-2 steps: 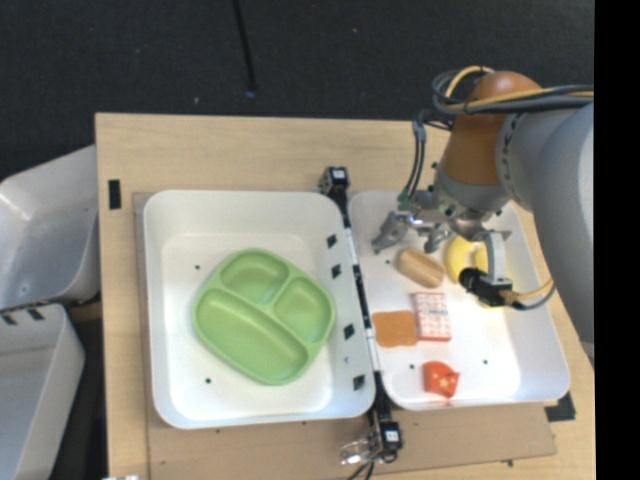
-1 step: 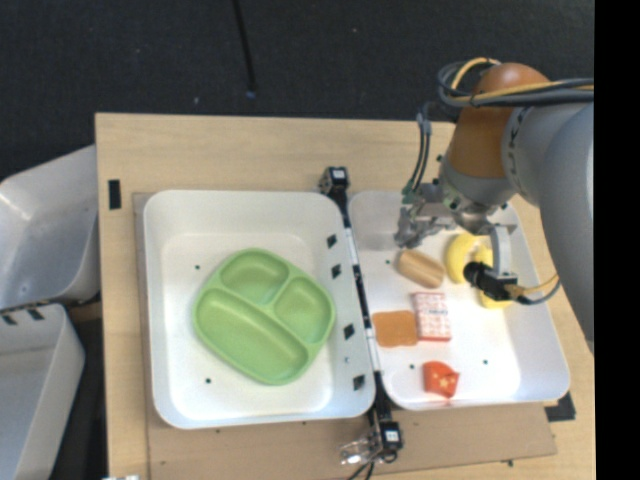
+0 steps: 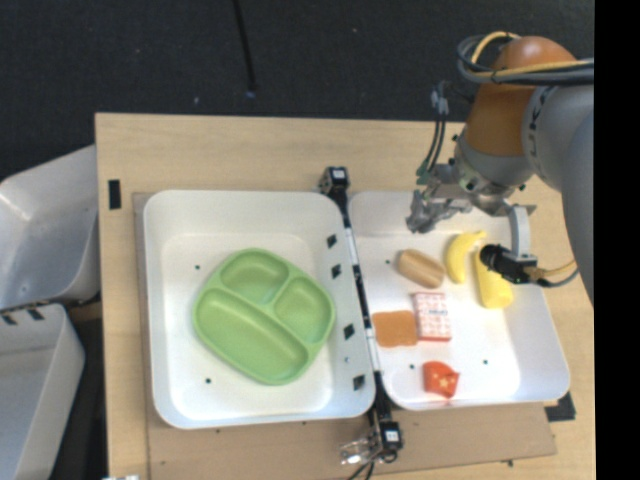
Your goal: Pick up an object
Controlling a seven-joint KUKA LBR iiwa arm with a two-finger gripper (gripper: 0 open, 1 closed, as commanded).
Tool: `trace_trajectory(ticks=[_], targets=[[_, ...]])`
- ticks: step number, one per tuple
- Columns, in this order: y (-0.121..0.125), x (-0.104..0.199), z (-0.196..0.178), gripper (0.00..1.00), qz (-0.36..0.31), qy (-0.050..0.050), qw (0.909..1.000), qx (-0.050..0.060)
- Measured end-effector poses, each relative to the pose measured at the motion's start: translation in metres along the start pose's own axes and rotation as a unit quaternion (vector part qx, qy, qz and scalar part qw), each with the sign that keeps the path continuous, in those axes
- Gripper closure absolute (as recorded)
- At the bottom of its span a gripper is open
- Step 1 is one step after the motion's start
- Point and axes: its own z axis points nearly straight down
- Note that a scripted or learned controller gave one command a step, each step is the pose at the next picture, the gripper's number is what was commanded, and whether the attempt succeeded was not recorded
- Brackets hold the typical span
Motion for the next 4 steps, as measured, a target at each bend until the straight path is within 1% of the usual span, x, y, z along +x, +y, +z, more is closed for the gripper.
trace_trajectory(ticks=[1, 2, 3, 4], targets=[[0.001, 0.0, -0.065, 1.0, -0.004, 0.0, 1.0, -0.001], [0.001, -0.001, -0.075, 1.0, -0.005, 0.0, 1.0, 0.001], [0.011, 0.057, -0.064, 1.0, -0.006, 0.001, 1.0, 0.003], [0.02, 0.11, -0.072, 1.0, -0.006, 0.001, 1.0, 0.001]])
